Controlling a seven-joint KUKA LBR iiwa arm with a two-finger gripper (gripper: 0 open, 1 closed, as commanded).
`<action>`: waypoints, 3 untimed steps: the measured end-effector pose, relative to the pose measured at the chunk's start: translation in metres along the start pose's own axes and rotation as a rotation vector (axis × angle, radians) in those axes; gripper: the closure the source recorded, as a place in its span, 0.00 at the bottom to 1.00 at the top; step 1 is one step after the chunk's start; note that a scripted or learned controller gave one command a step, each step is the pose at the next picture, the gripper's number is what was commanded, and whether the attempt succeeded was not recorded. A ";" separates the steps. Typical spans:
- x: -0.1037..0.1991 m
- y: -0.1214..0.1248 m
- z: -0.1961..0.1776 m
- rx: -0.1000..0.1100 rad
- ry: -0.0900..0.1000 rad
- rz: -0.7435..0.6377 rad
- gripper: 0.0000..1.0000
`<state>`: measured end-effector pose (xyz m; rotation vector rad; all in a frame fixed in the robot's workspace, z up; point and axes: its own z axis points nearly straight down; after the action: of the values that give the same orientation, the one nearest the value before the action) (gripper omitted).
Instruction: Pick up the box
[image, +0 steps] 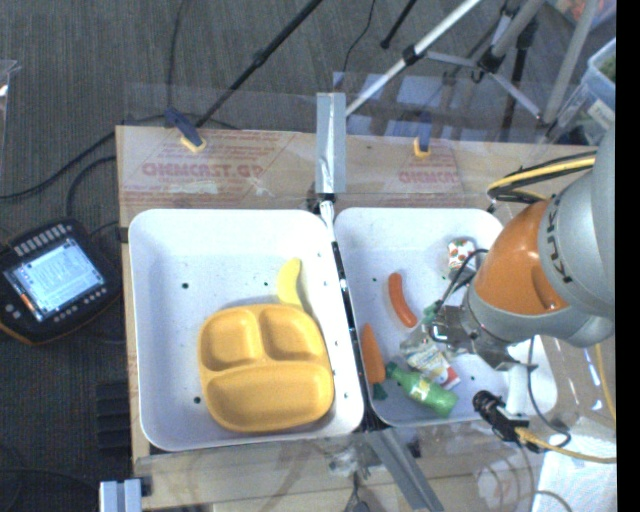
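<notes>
The box (428, 357) appears to be the small, light, crumpled-looking carton in the lower middle of the right bin (420, 232), lying just above the green bottle (424, 391) and partly under the wrist of the arm (540, 275). Its outline is too broken up by the arm and the clutter to be sure of its shape; the long axis seems to run slantwise, from lower right up toward the left, but that is a loose reading.

The gripper (440, 332) sits low over this pile, close to or on the box; whether it has hold of anything cannot be told.

To do the grasp well, the gripper should probably close across the short side of the box, square to that slant, and come straight down so the bottle and the red sausage (402, 300) just up-left are not caught. An orange carrot (372, 354) lies along the bin's left wall. The left bin (170, 240) holds a yellow tray (266, 367) and a banana (290, 281).
</notes>
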<state>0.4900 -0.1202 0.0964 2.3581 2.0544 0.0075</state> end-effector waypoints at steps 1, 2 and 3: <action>0.076 0.001 -0.144 0.019 0.003 -0.127 1.00; 0.075 0.001 -0.144 0.019 0.003 -0.127 0.00; 0.004 -0.007 -0.047 0.023 0.005 -0.033 0.00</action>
<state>0.4827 -0.1145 0.1437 2.3386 2.1067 -0.0106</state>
